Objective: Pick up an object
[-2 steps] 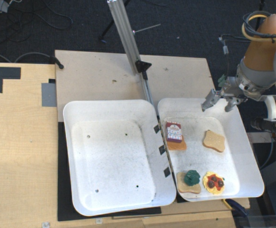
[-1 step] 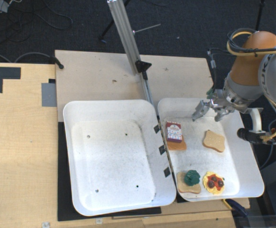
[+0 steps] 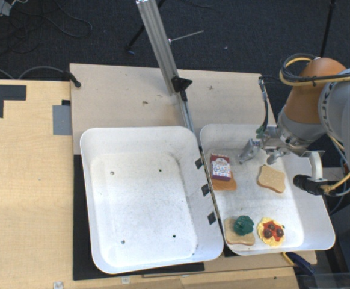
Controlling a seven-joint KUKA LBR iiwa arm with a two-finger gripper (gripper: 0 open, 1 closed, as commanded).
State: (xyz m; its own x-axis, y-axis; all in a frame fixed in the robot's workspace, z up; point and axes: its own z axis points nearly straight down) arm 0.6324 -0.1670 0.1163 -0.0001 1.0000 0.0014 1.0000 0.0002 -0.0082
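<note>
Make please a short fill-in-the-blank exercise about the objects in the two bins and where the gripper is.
1. All the food items lie in the ____ bin of the camera view.
2. The green object sits on top of a slice of ____.
3. The gripper hovers over the ____ part of that bin, above the bread slice.
4. The packet with the dark red label lies next to the bin's ____ wall.

Missing words: right; bread; far; left

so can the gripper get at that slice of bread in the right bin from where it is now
Probably yes. The gripper hangs over the right bin, just up and left of the bread slice, which lies by itself on the bin floor with nothing over it; the packet sits well aside.
</note>
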